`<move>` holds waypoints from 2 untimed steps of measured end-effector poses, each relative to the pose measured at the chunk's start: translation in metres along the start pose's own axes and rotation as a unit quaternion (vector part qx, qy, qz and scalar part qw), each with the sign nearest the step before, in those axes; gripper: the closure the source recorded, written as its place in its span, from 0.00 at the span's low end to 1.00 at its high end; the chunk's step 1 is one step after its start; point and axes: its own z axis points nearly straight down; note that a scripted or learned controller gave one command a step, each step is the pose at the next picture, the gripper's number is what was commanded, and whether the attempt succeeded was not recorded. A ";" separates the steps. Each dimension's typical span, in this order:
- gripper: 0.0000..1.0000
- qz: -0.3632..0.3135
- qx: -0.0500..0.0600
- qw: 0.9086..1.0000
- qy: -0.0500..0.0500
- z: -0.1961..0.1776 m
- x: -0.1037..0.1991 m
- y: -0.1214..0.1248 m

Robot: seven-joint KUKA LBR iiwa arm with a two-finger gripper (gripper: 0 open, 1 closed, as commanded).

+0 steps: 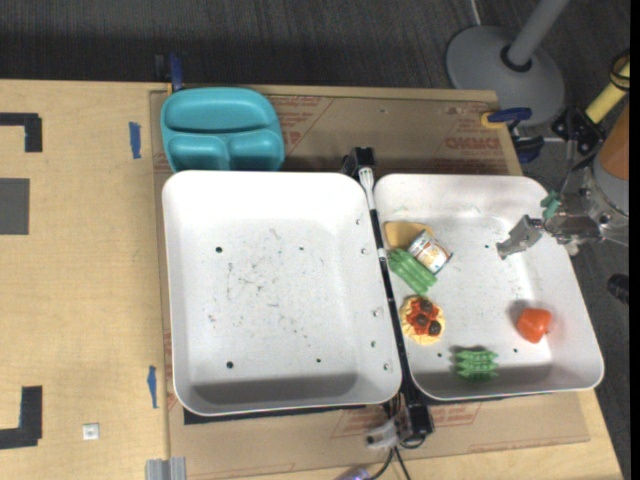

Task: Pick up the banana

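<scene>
Camera view: grey two-finger pincer (521,237) hangs over the right shallow white bin (570,368), near its far right corner. Can't tell whether it's open or closed; nothing seen in it.

No sure banana. Best match is a tan-yellow wedge-like piece (399,233), well to view-left of the pincer by the divider w/ the left white bin (200,368). Its long axis and heading can't be told.

A small labelled tin can (431,255) touches its near side, w/ a green ridged block (411,272) just beside. A round pizza-like toy (422,319) lies nearer the camera. An orange-red pepper-like toy (533,323) is near the pincer, camera-side, and a green studded brick (475,362) is beyond it.
</scene>
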 end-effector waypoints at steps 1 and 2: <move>0.00 -0.043 0.000 0.999 0.000 0.106 0.054 -0.040; 0.00 -0.255 -0.003 0.967 -0.003 0.113 0.076 -0.074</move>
